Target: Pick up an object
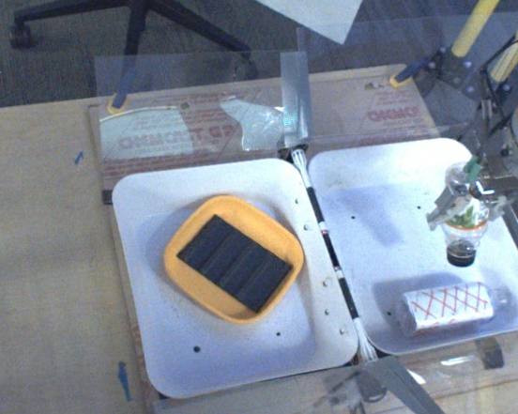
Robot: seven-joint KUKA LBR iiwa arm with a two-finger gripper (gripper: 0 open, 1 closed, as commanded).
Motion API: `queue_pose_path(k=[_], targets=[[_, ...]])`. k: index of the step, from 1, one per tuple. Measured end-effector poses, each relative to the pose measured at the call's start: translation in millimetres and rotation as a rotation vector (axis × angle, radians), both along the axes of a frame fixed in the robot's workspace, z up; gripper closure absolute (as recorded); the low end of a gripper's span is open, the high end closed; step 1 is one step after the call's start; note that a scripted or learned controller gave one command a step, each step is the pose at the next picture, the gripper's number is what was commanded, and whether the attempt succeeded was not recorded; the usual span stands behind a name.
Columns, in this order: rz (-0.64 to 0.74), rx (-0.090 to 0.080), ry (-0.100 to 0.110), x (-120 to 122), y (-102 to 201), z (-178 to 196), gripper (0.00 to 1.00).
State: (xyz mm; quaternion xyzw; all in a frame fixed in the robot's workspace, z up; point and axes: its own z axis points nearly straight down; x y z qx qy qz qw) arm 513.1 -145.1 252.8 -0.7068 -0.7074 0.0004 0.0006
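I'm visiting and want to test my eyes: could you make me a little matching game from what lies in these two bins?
Things:
1. yellow dish with a dark ribbed pad
2. white packet with a red criss-cross pattern
3. small clear bottle

Places:
A. right bin, near its front edge
B. left bin, about the middle
C. right bin, just under the tool

Pairs: 1-B, 2-A, 3-C
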Motion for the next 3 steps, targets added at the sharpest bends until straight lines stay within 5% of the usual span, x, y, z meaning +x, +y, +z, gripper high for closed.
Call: queue_pose_path(k=[1, 2, 3], targets=[[-0.49, -0.001, -0.001, -7, -12, -158, 0.0], [-0.493, -0.002, -0.002, -6, -13, -149, 1.0], [-0.271, -0.001, 0.001, -13, 88, -37, 1.0]])
